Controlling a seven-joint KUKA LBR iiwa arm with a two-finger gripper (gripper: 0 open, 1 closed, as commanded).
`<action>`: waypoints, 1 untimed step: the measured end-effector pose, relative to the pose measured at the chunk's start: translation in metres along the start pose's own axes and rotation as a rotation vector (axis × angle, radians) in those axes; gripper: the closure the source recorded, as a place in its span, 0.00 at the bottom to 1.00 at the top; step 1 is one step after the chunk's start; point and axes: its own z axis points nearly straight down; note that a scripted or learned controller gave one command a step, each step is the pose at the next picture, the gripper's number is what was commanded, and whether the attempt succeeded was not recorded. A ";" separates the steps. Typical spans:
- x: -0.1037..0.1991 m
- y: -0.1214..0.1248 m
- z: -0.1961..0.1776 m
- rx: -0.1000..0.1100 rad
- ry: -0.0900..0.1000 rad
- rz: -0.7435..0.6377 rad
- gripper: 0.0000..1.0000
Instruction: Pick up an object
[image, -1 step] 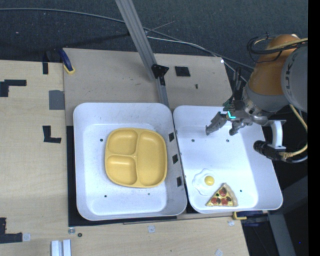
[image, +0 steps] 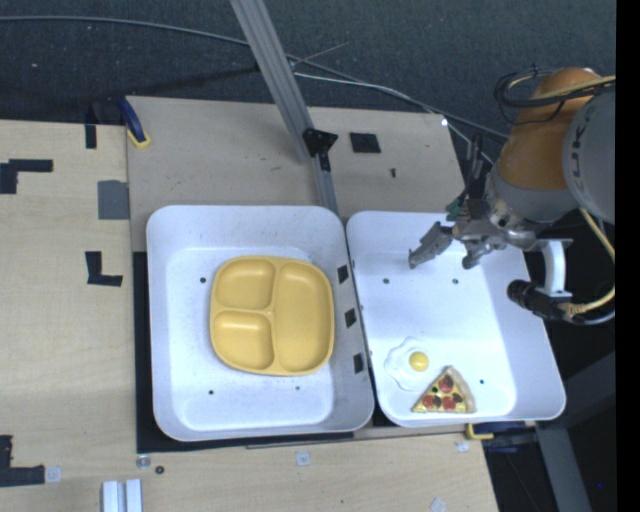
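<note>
A toy fried egg (image: 410, 363) and a toy pizza slice (image: 446, 392) lie at the near end of the right white bin (image: 500, 320). My gripper (image: 446, 251) hangs over the far part of that bin, well above and beyond both toys. Its two dark fingers (image: 428, 246) are spread apart, open, with nothing between them. A yellow divided plate (image: 271, 315) rests in the middle of the left white bin (image: 180, 300).
A slanted metal pole (image: 290, 95) rises from the bench behind the bins. Cables trail across the dark floor at the back. A yellow-and-black cable (image: 560, 305) loops off the wrist over the right bin's right rim.
</note>
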 end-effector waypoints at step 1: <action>0.006 -0.006 0.062 0.005 0.000 0.000 0.00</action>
